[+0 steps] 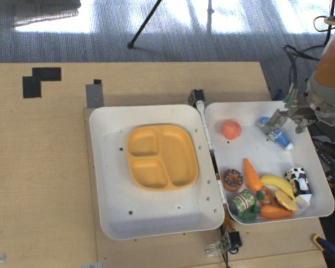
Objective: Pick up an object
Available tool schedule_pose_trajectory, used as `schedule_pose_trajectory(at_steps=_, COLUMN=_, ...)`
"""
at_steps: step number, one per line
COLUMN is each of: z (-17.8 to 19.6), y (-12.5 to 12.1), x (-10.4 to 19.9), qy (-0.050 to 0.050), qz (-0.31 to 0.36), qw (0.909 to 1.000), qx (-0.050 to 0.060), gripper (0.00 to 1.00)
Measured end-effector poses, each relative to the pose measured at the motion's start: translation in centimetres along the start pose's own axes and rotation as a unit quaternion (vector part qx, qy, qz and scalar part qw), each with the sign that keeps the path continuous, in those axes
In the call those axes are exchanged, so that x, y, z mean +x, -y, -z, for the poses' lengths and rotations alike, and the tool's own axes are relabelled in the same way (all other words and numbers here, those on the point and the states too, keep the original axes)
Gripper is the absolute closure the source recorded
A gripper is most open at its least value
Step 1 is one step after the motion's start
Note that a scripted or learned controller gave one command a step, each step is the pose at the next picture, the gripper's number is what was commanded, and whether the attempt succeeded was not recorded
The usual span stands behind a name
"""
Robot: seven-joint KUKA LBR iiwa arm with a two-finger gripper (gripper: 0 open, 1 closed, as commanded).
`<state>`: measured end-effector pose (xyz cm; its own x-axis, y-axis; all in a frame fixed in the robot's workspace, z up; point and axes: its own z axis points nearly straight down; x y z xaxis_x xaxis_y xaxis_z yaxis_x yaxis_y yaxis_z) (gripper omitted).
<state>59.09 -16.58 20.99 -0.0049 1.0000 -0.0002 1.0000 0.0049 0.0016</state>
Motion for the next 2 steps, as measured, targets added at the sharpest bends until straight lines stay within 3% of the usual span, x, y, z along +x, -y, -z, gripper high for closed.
schedule_pose_trajectory(at_steps=1, z=-12.4, y=-5.5, x=-3.9, qy=0.000, qz=0.062, qw=0.9980, qx=-0.002, gripper=0.00)
schedule_pose_trajectory(at_steps=2, z=-11.3, y=-5.6, x=-3.9, qy=0.001, qz=0.064, qw=0.9980, qx=-0.004, gripper=1.00)
